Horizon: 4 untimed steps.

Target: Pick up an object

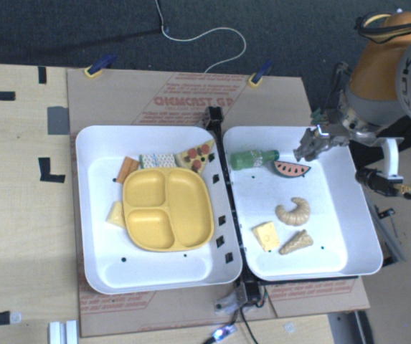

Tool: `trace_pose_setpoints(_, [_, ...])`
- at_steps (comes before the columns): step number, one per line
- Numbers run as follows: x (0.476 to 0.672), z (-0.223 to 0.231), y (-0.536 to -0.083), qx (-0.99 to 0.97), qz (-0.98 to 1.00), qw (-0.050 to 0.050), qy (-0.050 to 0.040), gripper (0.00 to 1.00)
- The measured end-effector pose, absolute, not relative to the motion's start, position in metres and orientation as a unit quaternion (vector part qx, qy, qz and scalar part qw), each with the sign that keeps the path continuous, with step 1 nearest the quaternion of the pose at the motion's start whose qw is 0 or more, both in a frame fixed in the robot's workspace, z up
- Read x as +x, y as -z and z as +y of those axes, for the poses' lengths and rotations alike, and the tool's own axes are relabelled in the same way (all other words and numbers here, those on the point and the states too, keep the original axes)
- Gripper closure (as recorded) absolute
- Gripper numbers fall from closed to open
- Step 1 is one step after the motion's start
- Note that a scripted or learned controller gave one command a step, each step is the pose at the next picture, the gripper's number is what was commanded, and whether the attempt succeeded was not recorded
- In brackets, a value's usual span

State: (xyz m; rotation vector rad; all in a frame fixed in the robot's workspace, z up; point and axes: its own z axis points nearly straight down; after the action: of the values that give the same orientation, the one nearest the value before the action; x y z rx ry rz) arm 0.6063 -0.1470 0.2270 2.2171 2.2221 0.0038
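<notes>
Whether the jaws of the gripper stand open or closed cannot be told: they show as a small dark cluster at the arm's tip, poised over the far right part of the right bin, and no object is seen between them. Just beside the gripper, toward the bin's middle, lies a toy watermelon slice, red with a green rind, near the far edge. Next to it along that same far edge, close to the far left corner, a green bottle lies on its side. Toward the middle of the bin sits a tan croissant. Nearer the front edge lie a yellow cheese wedge and, just beside it on the right, a tan cone-shaped piece.

The left bin touches the right one along their shared wall. A yellow divided plate takes up its middle. Along its far side, partly tucked behind the plate, are an orange-brown piece, a speckled pale item and a pizza slice near the far right corner. A pale yellow wedge peeks out at the plate's left edge.

Both bins rest on a cardboard sheet.
</notes>
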Motion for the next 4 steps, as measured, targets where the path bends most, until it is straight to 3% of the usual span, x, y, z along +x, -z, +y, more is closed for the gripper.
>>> trace_pose_setpoints(2, [0.616, -0.031, -0.236, 0.704, 0.71, -0.001, -0.0003, 1.0])
trace_pose_setpoints(3, [0.616, -0.003, -0.23, 0.706, 0.708, -0.001, 0.0009, 1.0])
trace_pose_setpoints(4, [0.607, -0.008, -0.214, 0.707, 0.707, -0.001, 0.0019, 1.0])
